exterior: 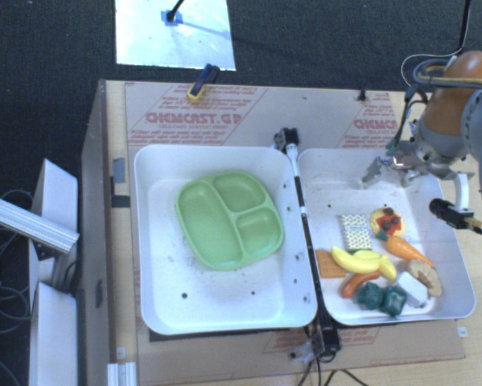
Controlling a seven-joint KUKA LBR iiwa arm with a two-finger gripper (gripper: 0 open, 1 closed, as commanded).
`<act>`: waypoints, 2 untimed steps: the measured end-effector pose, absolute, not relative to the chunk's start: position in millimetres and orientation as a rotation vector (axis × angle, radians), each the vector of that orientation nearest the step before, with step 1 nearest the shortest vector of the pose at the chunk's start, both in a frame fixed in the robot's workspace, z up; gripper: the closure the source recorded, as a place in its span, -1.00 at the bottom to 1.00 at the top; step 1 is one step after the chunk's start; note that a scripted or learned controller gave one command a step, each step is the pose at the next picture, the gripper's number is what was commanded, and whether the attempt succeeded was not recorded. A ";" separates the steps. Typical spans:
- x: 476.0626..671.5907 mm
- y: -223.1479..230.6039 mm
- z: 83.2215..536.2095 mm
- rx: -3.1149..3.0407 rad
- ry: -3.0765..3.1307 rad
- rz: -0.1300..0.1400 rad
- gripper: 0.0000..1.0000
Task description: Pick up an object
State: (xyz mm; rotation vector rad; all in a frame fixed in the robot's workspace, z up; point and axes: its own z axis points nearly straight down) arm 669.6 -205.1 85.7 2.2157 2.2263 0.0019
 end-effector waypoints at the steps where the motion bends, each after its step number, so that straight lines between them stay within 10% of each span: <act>1: 669.3 -190.5 85.1 2.215 2.224 0.002 -1.00; 2: 669.6 -205.2 85.8 2.218 2.225 0.004 -1.00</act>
